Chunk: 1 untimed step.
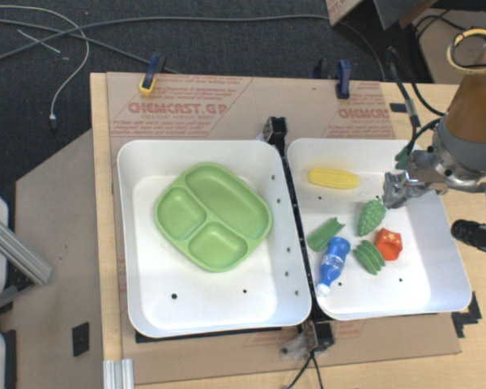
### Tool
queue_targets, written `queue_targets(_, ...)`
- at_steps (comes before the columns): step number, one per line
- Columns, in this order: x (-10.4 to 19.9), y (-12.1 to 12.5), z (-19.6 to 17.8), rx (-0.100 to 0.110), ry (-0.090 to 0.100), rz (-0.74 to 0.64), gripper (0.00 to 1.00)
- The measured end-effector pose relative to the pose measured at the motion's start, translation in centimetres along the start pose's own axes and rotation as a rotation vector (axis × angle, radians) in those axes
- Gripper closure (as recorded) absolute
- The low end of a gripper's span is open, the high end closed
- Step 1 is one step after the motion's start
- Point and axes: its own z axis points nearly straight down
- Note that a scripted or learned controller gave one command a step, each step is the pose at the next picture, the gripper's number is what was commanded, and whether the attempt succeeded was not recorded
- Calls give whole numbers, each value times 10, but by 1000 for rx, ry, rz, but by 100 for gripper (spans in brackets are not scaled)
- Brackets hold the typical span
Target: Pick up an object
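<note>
1. Your gripper (391, 191) sits in the right bin (437, 294), just beside the top of the bumpy green toy (371, 216), at its far right. You cannot tell from this view whether the jaws are open or closed, and nothing shows between them.
2. That bumpy green toy is the nearest candidate. It looks like a small hollow plastic play-food piece: light, fairly stiff, and its knobbly skin should give some bite. Judge it likely to skid on the smooth bin floor if nudged from one side, so take it across its narrow middle.
3. The yellow corn (334, 178) lies alone toward the far side of the right bin, well apart from the rest. It looks light and rigid; grip across its short width, not along its length.
4. The blue bottle (333, 262) lies on its side at the near left, touching the green pod (324, 233). It is round and smooth, so expect it to roll or slip.
5. The red piece (389, 243) and the dark green piece (368, 258) sit just beside each other, crowded for a clean grasp.
6. The left bin (146, 298) holds a green divided plate (213, 215), wide and flat, a poor fit for two fingers.
</note>
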Motion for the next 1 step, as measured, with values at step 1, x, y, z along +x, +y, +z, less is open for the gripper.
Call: queue_targets(1, 0, 3, -7, -13, -2, -3, 0)
